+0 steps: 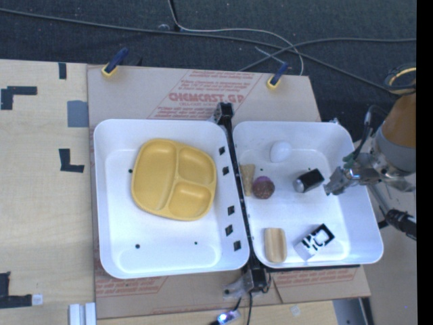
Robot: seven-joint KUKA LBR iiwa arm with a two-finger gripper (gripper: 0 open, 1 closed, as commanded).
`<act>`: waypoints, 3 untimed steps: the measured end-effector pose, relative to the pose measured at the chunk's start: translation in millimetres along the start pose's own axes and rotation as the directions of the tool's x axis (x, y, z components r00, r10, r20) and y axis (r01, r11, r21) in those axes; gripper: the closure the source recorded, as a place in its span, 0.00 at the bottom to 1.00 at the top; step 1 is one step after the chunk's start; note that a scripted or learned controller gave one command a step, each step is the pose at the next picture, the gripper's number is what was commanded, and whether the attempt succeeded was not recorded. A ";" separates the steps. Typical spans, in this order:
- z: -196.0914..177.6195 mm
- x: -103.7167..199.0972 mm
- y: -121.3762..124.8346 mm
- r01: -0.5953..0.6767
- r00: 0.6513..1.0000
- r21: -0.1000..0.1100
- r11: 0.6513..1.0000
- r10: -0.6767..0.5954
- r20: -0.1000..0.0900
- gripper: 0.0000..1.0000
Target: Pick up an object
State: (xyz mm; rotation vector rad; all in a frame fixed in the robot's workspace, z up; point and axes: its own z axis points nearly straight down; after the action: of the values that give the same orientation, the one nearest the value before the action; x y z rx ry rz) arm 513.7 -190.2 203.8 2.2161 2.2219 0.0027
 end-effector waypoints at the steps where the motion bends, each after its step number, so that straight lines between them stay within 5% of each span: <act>1: -40.4 0.3 1.3 -0.001 1.000 0.000 1.000 0.001 0.000 1.00; 3: -26.1 96.9 24.2 0.003 1.000 0.005 1.000 -0.003 -0.002 1.00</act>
State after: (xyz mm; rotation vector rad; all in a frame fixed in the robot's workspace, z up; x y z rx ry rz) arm 537.6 -93.2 229.9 2.2155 2.2286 -0.0007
